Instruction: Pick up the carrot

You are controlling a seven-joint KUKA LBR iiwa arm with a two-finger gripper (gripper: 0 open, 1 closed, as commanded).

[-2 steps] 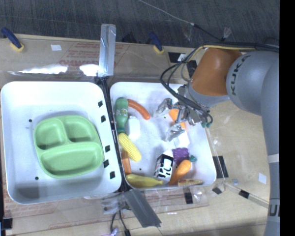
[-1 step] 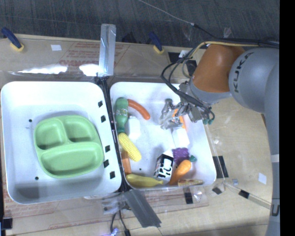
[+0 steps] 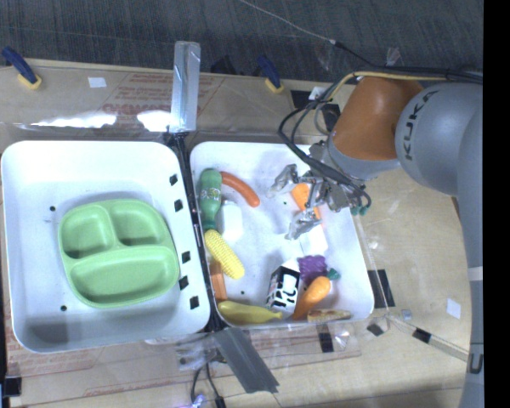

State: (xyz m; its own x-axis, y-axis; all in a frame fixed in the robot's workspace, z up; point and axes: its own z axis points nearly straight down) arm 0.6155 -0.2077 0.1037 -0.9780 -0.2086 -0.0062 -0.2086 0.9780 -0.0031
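The carrot [image 3: 314, 292], orange and tapered, lies in the front right corner of the right bin [image 3: 263, 155], beside a purple vegetable [image 3: 313, 267] and a black-and-white can [image 3: 282, 289]. My gripper [image 3: 294, 201] hangs over the bin's right side, further back than the carrot. It is open, its metal fingers [image 3: 285, 178] spread wide. A small orange piece [image 3: 302, 195] shows in the gap between them, touching neither finger. The carrot lies apart from the gripper, nearer the front edge.
The right bin also holds a green cucumber [image 3: 209, 195], an orange sausage [image 3: 240, 189], a corn cob [image 3: 223, 254], a banana [image 3: 248, 314] and a bread piece [image 3: 328, 315]. A green divided plate [image 3: 116, 252] sits in the left bin [image 3: 25, 168].
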